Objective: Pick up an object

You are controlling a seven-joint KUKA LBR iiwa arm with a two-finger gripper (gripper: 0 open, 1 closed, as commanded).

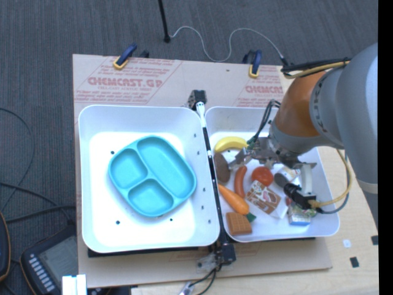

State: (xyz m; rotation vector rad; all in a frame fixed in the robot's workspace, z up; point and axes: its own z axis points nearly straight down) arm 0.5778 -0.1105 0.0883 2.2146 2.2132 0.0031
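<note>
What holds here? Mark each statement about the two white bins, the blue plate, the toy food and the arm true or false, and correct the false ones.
1. The blue three-compartment plastic plate lies in the left white bin. True.
2. The yellow toy banana lies on the blue plate. False: it lies in the right white bin, near its top left corner.
3. The orange toy carrot lies in the right bin. True.
4. The arm's two-finger gripper hangs over the left bin. False: it is over the right bin, among the toy food.
5. The red toy tomato sits beside the printed food packet. True.
</note>
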